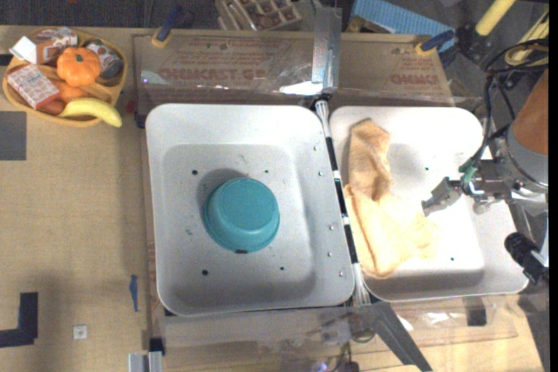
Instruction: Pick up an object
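- Jaws of mine [438,198] hang over the right bin [471,125], toward its 3 o'clock side, pointing toward 9 o'clock; whether they stand apart or together I cannot tell.
- Nothing shows between them.
- At 9 o'clock from me, close by but not touching, a tan cloth [377,196] lies crumpled along the bin's 9 o'clock wall, running from 12 down to 6.
- Over in the left bin [174,135], a teal bowl [242,213] sits upside down near the middle, well apart from me.
- On the bench [61,231], far off at 10 o'clock, a yellow basket [17,90] holds a small orange pumpkin [78,65], a banana [91,110] and some small packets.
- My arm [527,179] comes in from 3 o'clock.
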Controlling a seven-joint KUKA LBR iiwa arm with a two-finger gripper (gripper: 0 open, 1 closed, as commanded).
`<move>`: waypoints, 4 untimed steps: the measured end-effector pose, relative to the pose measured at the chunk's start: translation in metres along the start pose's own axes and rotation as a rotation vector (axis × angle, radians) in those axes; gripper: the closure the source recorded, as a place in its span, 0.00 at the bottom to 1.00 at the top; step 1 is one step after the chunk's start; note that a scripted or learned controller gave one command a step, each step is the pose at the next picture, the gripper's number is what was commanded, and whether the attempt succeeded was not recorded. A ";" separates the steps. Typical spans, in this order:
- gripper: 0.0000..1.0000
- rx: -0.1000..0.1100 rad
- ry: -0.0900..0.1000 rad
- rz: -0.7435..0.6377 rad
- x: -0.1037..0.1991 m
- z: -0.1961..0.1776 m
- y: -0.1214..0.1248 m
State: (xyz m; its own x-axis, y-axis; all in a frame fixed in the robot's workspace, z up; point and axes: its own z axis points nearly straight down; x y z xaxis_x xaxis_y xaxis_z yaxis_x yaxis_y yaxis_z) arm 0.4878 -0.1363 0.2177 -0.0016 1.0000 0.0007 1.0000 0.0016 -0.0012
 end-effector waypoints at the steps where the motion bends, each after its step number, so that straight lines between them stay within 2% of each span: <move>1: 0.00 -0.002 -0.001 0.014 -0.047 0.117 0.020; 2: 0.00 -0.006 -0.001 0.175 0.011 0.127 0.040; 3: 1.00 -0.009 0.000 0.182 0.009 0.116 0.040; 4: 1.00 -0.004 -0.002 -0.291 0.050 0.033 0.047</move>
